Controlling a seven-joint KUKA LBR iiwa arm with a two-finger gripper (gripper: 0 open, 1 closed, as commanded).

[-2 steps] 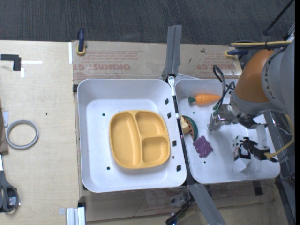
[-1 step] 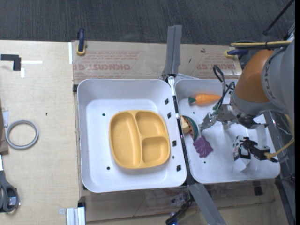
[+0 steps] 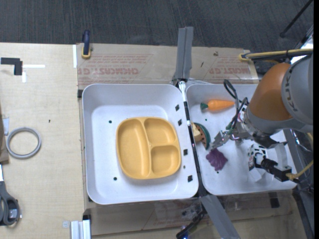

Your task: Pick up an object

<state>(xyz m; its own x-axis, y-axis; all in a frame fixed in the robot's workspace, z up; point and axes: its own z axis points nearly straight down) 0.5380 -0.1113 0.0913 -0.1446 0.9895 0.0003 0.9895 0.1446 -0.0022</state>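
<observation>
While the arm (image 3: pixel 279 96) reaches in from the right of the frame, its gripper (image 3: pixel 221 139) hangs low over the right bin (image 3: pixel 234 183), at centre right. The fingers point left and downward toward a purple object (image 3: pixel 216 159) lying just below them. Whether they are parted or closed cannot be determined; the metal tips blur together, and nothing is visibly held between them.

Candidate objects all sit in the right bin. A carrot (image 3: pixel 219 104) lies near the bin's upper edge. A brown and green item (image 3: pixel 201 133) rests against the left wall, just left of the gripper. The purple object lies nearest the tool and is, in my judgement, the likely target, which would explain the low, tilted approach.

The left bin (image 3: pixel 94 183) holds a yellow tray (image 3: pixel 148 147), upright and centred, well apart from the gripper.

Obscured matters: the arm's bulk covers the right bin's right portion. The brown and green item is too small to identify. Contact between tool and purple object cannot be confirmed.
</observation>
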